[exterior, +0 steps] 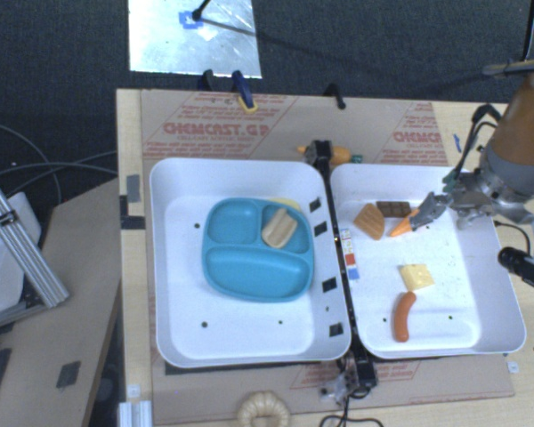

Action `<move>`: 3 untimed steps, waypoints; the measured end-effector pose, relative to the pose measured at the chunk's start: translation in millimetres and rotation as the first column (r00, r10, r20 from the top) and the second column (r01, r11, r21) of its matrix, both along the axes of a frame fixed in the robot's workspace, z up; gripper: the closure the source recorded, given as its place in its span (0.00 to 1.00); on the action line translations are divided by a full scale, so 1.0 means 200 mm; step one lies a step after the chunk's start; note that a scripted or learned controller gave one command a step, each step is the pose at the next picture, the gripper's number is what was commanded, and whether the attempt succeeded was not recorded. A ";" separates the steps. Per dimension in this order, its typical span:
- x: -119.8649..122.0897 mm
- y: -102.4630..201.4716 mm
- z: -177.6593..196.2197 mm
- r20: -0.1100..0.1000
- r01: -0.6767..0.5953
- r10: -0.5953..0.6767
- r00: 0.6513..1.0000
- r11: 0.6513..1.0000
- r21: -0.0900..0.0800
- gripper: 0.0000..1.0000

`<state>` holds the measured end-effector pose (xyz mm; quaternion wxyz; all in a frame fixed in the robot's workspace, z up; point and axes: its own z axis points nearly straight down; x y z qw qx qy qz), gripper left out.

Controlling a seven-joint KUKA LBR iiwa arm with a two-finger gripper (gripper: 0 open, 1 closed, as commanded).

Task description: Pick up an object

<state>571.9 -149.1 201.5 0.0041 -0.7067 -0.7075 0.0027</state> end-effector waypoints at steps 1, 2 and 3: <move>0.01 0.00 0.03 0.011 -0.002 0.002 1.000 1.000 -0.002 0.00; 0.01 0.02 -0.18 0.008 -0.001 0.001 1.000 1.000 -0.001 0.00; -0.04 0.04 -0.47 0.005 0.001 -0.001 1.000 1.000 -0.001 0.00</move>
